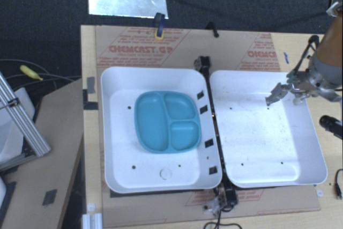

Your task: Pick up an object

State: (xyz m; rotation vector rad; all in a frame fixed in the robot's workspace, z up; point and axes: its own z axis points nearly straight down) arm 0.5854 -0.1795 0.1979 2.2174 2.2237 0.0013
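One blue divided plate [165, 121] is being borne by the left of two white bins [115, 115], on a bench [134, 43] over dark carpet [43, 2]. One gripper [278, 95] is being held above the right bin [257, 137]; its state cannot be told.

The left bin [115, 115] has a blue divided plate [167, 121] in its middle, leaving bare floor along the walls and a small disc [165, 173] near the front. The right bin [257, 137] offers open white floor. Black clips [206, 126] line the ridge between the bins.
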